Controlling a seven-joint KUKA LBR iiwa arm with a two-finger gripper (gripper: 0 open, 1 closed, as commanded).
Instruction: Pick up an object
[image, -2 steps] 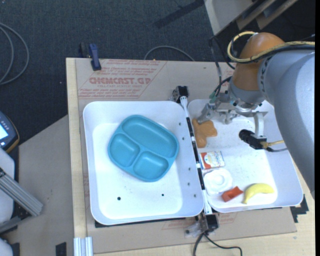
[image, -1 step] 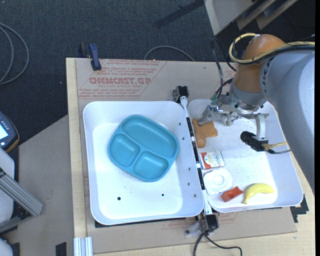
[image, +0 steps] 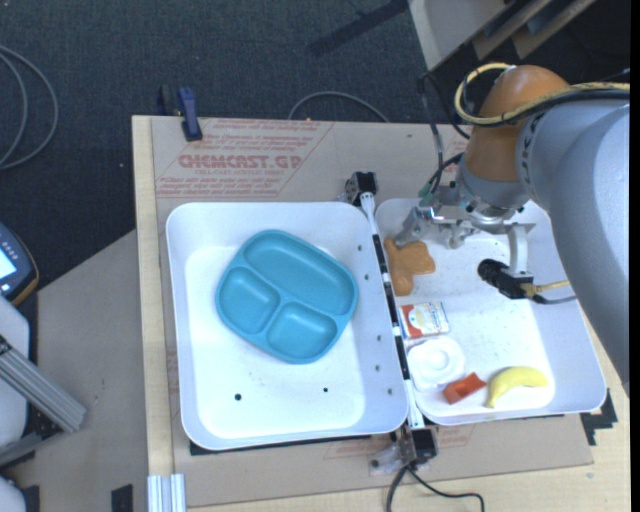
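Two shallow white bins sit side by side on a bench topped with printed cardboard. The left bin (image: 200, 400) carries a blue divided plate (image: 287, 294), lying near the bin's middle and a little toward its far edge, tilted so that its three compartments face up.

The right bin (image: 575, 385) holds the smaller things. A tan, bread-like piece (image: 408, 266) lies against the bin's left wall near the far left corner. Toward the near edge along that same wall lie a small red and white packet (image: 424, 319), then a round white lid-like object (image: 436, 360) just beside it. A small red piece (image: 463, 388) rests near the near edge, touching or almost touching the white round object, and a yellow banana (image: 517, 384) lies just right of the red piece.

The grey arm with its orange band reaches in over the far edge of the right bin. The gripper (image: 420, 232) hangs at the far left corner of that bin, right above the far end of the tan piece. Whether its fingers are apart or together I cannot tell, nor whether they touch the tan piece. A black cable fitting (image: 500, 277) sits below the wrist over the bin's middle
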